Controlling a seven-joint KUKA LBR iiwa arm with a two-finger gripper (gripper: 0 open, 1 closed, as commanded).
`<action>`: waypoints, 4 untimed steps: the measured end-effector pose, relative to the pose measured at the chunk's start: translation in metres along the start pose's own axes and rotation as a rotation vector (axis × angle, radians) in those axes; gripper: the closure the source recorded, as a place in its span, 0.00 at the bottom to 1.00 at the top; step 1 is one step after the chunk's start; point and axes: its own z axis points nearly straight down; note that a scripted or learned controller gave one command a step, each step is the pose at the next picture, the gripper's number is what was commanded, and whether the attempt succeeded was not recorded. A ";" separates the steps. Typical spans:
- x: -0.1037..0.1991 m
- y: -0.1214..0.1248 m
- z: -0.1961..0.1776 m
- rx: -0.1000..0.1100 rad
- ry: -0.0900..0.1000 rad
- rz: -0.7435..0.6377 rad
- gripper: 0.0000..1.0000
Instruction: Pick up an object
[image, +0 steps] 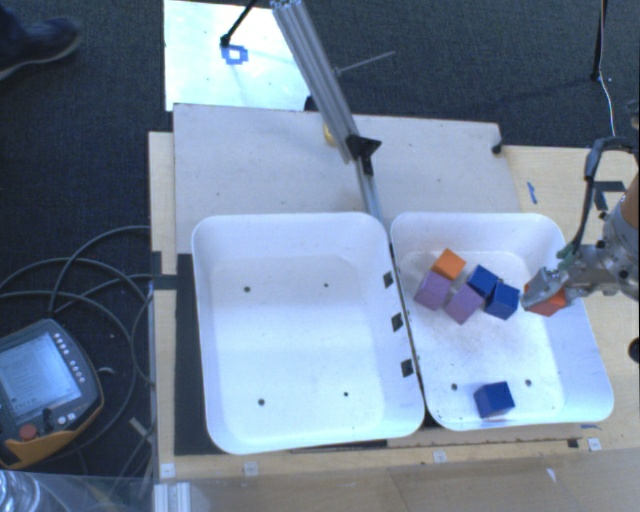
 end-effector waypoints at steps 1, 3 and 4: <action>0.055 0.013 -0.001 0.001 0.000 0.000 1.00; 0.167 0.010 0.019 0.005 0.001 0.000 1.00; 0.212 0.011 0.031 0.005 0.000 0.001 1.00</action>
